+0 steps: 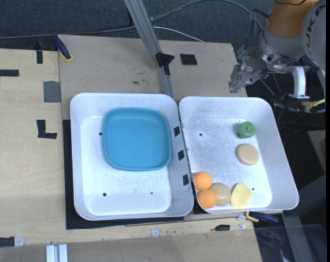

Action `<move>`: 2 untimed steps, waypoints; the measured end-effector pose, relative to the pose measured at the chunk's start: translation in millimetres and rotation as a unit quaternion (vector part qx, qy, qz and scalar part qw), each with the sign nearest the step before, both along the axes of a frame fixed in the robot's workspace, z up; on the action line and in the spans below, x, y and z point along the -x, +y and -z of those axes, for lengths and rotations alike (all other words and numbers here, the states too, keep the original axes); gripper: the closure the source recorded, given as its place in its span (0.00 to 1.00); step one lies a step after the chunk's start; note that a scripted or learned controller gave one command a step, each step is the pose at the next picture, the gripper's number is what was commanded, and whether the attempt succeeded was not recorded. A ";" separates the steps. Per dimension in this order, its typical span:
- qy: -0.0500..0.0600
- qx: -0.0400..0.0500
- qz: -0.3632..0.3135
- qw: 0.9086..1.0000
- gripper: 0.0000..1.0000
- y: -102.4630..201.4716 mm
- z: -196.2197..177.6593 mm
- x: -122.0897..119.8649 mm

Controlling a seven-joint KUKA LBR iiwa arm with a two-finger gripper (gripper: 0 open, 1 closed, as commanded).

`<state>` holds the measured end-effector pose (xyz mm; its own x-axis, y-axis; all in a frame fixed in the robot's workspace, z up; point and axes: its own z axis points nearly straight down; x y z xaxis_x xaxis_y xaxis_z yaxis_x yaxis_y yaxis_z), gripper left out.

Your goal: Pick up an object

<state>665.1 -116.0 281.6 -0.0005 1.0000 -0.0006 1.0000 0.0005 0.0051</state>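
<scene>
In the right bin [208,113] lie a green round object [246,129], a beige disc [247,154], two orange balls [203,180] [207,198], a tan lump [221,194] and a yellow piece [241,195]. My gripper [239,82] hangs above the bench just beyond the right bin's far edge, above and behind the green object. Nothing shows between its fingers.
The left bin [88,162] holds a blue square plate [137,138]. A grey metal pole [148,31] slants from the top down to the gap between the bins. Cables run along the right side near the arm.
</scene>
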 end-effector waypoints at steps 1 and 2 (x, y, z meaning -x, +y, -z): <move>0.003 -0.001 -0.001 1.000 1.00 41.6 12.1 0.9; 0.003 -0.001 -0.002 1.000 1.00 99.7 30.0 2.6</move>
<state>662.5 -16.3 251.6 -0.0046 1.0000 0.0009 1.0000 0.0046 -0.0018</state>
